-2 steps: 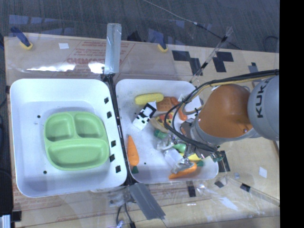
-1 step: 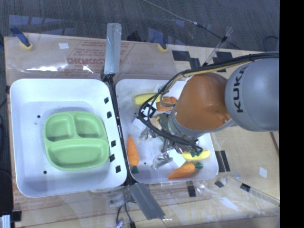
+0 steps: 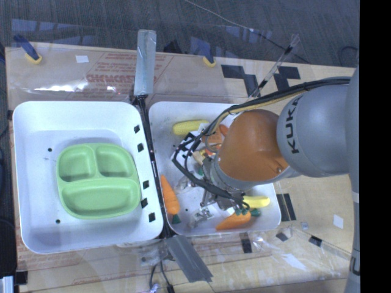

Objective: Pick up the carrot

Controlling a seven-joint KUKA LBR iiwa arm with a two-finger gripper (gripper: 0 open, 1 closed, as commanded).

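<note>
Two carrots lie in the right bin [image 3: 164, 116]. One orange carrot [image 3: 169, 195] rests along the bin's left wall, green end toward the front. A second carrot [image 3: 235, 221] lies at the front, with its green top near the arm. My gripper [image 3: 205, 210] hangs low over the bin's front middle, between the two carrots. The orange band and grey wrist of the arm [image 3: 253, 146] cover the bin's centre and hide what lies beneath. I see nothing held in the gripper.
A yellow banana-like piece [image 3: 188, 127] lies at the back of the right bin and another yellow piece [image 3: 256, 201] at the front right. The left bin [image 3: 24, 163] holds a green divided plate [image 3: 67, 207]. Black cables loop beside the wrist.
</note>
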